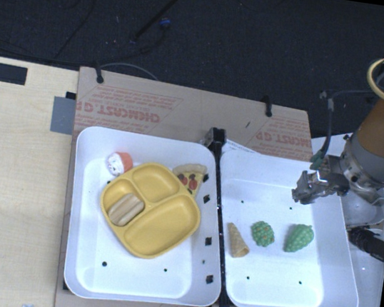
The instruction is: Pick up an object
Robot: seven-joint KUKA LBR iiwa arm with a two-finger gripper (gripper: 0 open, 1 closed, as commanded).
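Two shallow white bins sit side by side on the tabletop (pixel 14 179), on a sheet of brown cardboard (pixel 183 115). The right bin (pixel 332 294) holds three small toy foods in a row across its middle. Nearest the divider between the bins lies a tan ice-cream cone (pixel 237 240) on its side, narrow tip toward the far edge and wide mouth toward the near edge. Just beside it, apart from it, is a round, bumpy green piece (pixel 262 233) like a small head of broccoli. A little further toward the bin's right wall lies a second green piece (pixel 299 238), knobbly and tapered like a bunch of grapes, paler green at its near end.

The claw (pixel 307 189) hangs over the far right part of the right bin, above and beyond the grape-like piece, not touching any of the three. It is dark and seen from the side; whether it is wide or narrow I cannot tell, and nothing shows held in it.

The left bin (pixel 80 269) carries a yellow divided plate (pixel 162 227) tilted across its middle, with a tan bread-like piece (pixel 125 209) in one small compartment. A red and white toy (pixel 119 163) lies at the plate's far left, and a pizza slice (pixel 190 178) by its far right rim.
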